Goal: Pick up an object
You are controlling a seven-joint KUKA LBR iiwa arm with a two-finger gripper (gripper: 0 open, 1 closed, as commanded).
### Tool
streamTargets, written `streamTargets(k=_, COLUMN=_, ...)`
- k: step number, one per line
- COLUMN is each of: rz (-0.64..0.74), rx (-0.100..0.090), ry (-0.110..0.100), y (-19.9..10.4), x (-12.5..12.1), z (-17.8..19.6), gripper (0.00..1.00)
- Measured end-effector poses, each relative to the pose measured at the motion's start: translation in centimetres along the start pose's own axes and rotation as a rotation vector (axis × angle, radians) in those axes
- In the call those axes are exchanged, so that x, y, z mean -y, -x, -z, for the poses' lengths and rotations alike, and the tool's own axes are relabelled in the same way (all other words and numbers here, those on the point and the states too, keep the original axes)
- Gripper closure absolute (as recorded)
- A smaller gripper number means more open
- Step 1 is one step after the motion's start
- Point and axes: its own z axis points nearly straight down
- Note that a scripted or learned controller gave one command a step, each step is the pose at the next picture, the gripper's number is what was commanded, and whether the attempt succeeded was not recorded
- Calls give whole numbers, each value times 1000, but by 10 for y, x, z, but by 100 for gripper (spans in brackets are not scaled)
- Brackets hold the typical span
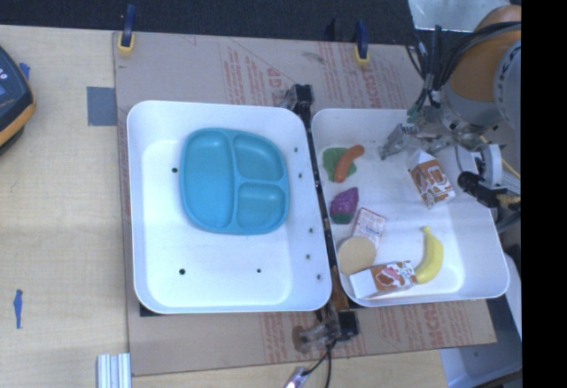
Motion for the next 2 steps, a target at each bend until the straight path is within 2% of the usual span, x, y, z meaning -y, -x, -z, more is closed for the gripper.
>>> streamTargets(k=1, rz=-2, rx=0, ry=-1, y=20, x=36, z=36, gripper=0)
streamTargets(k=2, rz=1, rx=1, ry=-2, y=19, x=55, z=-1, gripper=0)
